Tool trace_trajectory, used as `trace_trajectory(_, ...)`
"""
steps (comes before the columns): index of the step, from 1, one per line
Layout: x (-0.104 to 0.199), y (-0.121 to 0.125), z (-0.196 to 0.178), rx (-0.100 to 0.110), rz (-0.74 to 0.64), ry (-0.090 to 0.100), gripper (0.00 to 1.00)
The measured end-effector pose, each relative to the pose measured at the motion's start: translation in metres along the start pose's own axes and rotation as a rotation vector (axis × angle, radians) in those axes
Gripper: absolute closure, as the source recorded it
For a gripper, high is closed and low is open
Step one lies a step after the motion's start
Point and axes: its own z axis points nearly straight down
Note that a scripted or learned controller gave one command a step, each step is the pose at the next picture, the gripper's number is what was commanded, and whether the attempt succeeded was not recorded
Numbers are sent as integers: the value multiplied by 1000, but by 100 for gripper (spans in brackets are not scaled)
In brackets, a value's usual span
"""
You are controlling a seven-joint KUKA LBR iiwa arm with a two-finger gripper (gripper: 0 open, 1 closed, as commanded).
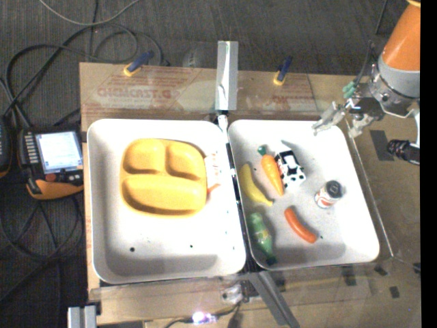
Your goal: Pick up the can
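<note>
The can [328, 193] is small, with a dark top and a red and white side, and it rests in the right bin [355, 248] toward its right wall. My gripper [338, 117] hangs over the far right corner of that bin, well above and behind the can. Its two fingers [326, 121] are spread apart with nothing between them. The orange band of the arm [404, 43] is at the upper right.
In the right bin lie a carrot [271, 171], a banana [252, 186], a black and white object [291, 167], a green vegetable [260, 229] and an orange-red sausage-shaped piece [300, 225]. The left bin [116, 258] holds a yellow divided plate [164, 177].
</note>
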Motion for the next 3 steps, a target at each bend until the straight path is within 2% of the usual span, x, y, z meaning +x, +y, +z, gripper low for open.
trace_trajectory(1,-41,-105,86,0,-75,0,0)
trace_trajectory(2,-31,-48,174,-5,94,11,0)
trace_trajectory(3,-25,-73,179,-28,104,3,0)
